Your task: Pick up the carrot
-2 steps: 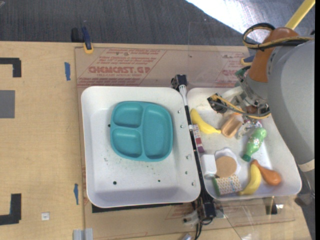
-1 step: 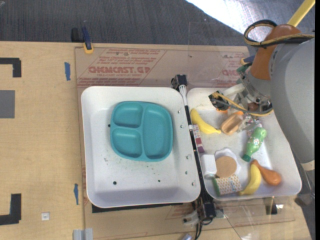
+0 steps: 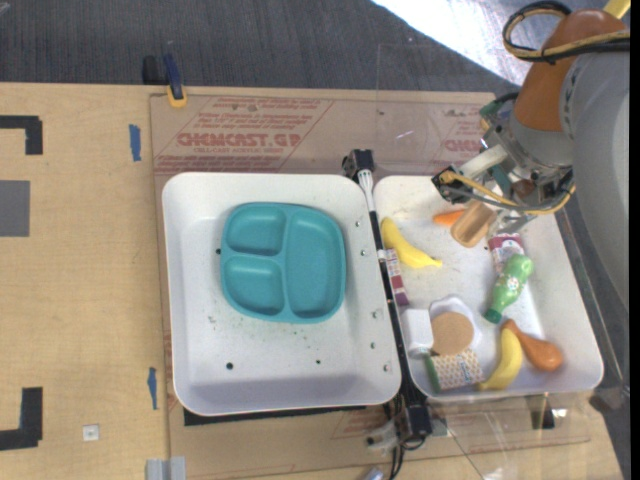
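The carrot (image 3: 448, 218) is a small orange piece lying near the back of the right bin (image 3: 580, 298), partly hidden behind a tan cylindrical object (image 3: 470, 226). My gripper (image 3: 483, 200) hangs low over the back of that bin, just right of and above the carrot, right over the tan object. Cables and the wrist crowd the area around the gripper's tip.
In the right bin lie a yellow banana (image 3: 408, 249), a green bottle (image 3: 508, 284), a second banana (image 3: 505, 359), an orange-brown pear-shaped item (image 3: 541, 351), a round tan disc in a white cup (image 3: 452, 332) and a patterned block (image 3: 455, 371). A teal divided plate (image 3: 283, 261) sits in the left bin (image 3: 190, 348).
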Tool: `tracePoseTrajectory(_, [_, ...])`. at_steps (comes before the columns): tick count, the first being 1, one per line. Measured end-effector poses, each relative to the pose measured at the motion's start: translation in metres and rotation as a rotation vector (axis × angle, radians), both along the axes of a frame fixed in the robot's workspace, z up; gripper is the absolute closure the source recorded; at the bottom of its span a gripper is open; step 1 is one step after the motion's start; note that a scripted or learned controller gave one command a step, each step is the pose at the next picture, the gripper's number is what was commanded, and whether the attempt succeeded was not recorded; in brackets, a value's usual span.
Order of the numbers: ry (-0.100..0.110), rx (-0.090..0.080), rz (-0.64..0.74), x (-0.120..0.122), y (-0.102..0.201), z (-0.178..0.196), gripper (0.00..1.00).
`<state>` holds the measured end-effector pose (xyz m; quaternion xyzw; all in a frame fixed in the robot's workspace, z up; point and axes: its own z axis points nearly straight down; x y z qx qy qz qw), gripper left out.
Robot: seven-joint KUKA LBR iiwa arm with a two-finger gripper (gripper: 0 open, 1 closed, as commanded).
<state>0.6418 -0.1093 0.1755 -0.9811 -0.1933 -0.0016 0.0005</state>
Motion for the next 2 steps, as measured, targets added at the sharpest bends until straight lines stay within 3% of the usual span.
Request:
tracePoseTrajectory(1, [0.006, 0.000, -0.001, -0.001, 0.000, -0.003, 0.00])
tracePoseTrajectory(2, [0.000, 0.000, -0.174, -0.043, -0.021, -0.077, 0.00])
